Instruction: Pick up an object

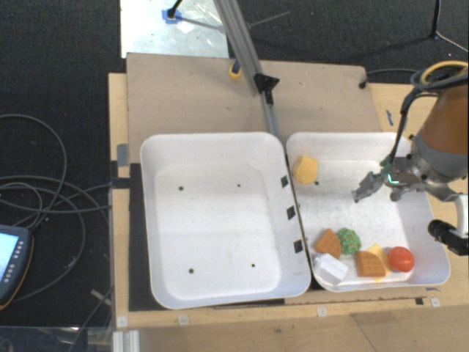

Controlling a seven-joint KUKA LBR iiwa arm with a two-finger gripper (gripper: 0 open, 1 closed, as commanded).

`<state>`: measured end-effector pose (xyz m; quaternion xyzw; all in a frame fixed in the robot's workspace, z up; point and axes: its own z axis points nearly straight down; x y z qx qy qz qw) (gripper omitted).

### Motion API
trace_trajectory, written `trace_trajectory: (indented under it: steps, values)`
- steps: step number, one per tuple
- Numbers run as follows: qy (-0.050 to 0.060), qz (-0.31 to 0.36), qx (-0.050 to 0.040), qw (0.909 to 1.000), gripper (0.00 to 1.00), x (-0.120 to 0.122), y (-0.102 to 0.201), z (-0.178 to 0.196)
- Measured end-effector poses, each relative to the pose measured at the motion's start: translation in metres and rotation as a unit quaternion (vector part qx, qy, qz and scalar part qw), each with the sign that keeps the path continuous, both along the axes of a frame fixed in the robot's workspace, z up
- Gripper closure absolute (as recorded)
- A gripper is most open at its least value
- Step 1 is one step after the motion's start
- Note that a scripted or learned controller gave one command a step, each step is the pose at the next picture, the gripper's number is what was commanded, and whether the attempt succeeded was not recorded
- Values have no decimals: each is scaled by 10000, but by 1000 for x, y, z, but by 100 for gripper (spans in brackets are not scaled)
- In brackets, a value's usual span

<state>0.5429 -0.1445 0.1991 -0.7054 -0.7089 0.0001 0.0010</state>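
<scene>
Arm (445,134): came in from 3 o'clock, its orange band above the right bin's far right corner.
Gripper (366,189): hung over the middle of the right bin (344,149), fingertips pointing toward 9 o'clock.
Fingers (364,191): looked close together with nothing between them; how wide the gap was could not be told at this size.
Left bin (212,149): white, shallow, touching the right bin along their shared edge.
Yellow block (305,169): lay in the right bin at about 10 o'clock from the gripper, near the shared edge, well apart from the fingertips.
Orange wedge (328,243): sat near the bin's front edge, at about 7 o'clock from the gripper.
Green lump (348,240): touched the orange wedge on its 3 o'clock side.
White block (330,269): lay at the front left corner, just at 6 o'clock from the orange wedge.
Waffle (371,262): lay at 4 o'clock from the green lump, near the front rim.
Tomato (400,258): red and round, just at 3 o'clock from the waffle.
</scene>
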Motion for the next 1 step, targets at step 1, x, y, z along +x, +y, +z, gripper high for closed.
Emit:
trace_trajectory:
  steps: [1]
  values:
    - [-14, -9, -3, 10000, 0, 1, 0, 1]
